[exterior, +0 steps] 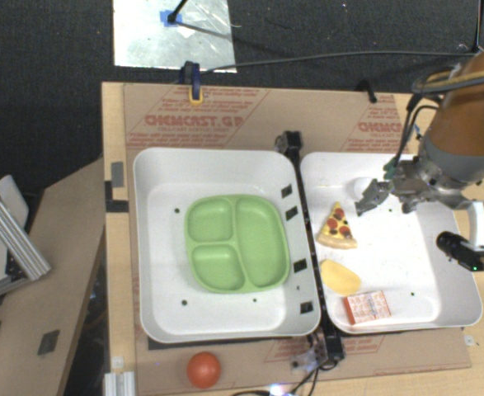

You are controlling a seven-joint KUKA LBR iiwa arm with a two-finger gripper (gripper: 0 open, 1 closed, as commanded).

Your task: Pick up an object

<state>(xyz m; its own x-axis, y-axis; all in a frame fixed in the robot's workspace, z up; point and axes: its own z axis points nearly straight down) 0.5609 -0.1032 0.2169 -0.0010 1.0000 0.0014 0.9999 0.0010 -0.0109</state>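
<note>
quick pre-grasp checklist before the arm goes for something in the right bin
1. Targets in right bin: pizza slice, yellow piece, red-and-white packet all lie in it: ok.
2. Gripper carrying nothing: ok.
3. Gripper over a target: it is up and right of the pizza slice, not above it: not ok.
4. Finger opening: cannot tell.
5. Targets spaced apart: pizza slice and yellow piece lie close, packet near the yellow piece: cannot tell if fingers fit.
6. Green tray in left bin, out of the path: ok.

Fixed overhead camera, slanting down on both bins (225, 159).
</note>
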